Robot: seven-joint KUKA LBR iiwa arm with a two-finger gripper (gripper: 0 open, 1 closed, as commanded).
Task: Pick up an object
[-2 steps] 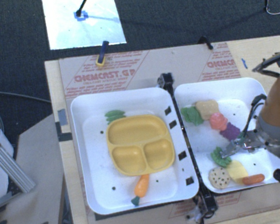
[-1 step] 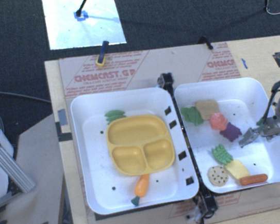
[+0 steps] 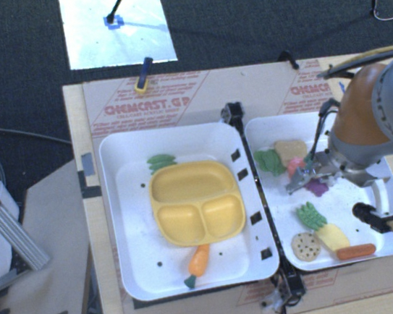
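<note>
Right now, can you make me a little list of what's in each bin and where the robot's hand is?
left bin: yellow divided plate, green leafy toy behind it, toy carrot in front
right bin: green lettuce toy, tan bread toy, purple toy, pineapple toy, cookie, orange sausage-like toy
gripper: low over the right bin, near a pink toy
holding something: cannot tell
</note>
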